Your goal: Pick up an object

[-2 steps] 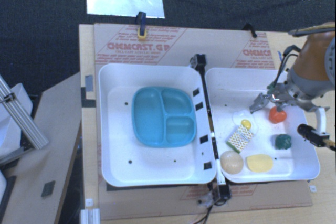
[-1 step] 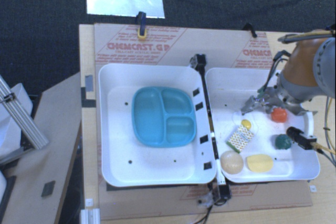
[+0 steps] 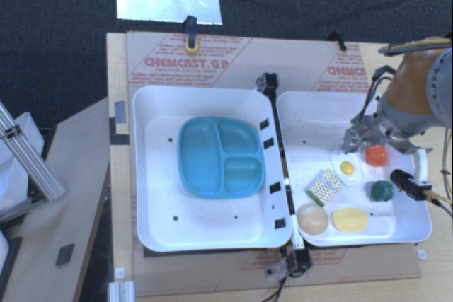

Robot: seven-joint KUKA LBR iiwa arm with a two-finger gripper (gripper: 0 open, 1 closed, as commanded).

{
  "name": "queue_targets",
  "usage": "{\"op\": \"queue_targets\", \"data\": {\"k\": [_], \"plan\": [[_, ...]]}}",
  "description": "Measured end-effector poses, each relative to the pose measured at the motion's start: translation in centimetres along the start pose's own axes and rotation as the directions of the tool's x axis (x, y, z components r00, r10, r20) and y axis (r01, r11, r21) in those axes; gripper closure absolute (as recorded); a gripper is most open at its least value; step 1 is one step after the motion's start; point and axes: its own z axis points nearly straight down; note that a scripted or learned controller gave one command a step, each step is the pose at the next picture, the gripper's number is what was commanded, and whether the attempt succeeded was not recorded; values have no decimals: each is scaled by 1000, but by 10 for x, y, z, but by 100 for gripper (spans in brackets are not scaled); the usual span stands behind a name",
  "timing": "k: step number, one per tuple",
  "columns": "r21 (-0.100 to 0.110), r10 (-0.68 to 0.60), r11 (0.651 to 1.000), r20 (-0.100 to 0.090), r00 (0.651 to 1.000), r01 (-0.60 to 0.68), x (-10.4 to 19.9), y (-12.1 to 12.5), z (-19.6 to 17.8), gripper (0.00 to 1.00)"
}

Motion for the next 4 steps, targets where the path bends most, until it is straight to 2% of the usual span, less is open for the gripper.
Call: {"op": "queue_targets", "data": {"k": [1, 3, 4], "plan": [[7, 4, 1000, 7, 1000, -5, -5, 2, -62, 100], [7, 4, 1000, 7, 1000, -4, -10, 15, -167, 100], [12, 1, 1000, 4, 1000, -1, 49, 4, -156, 100]]}}
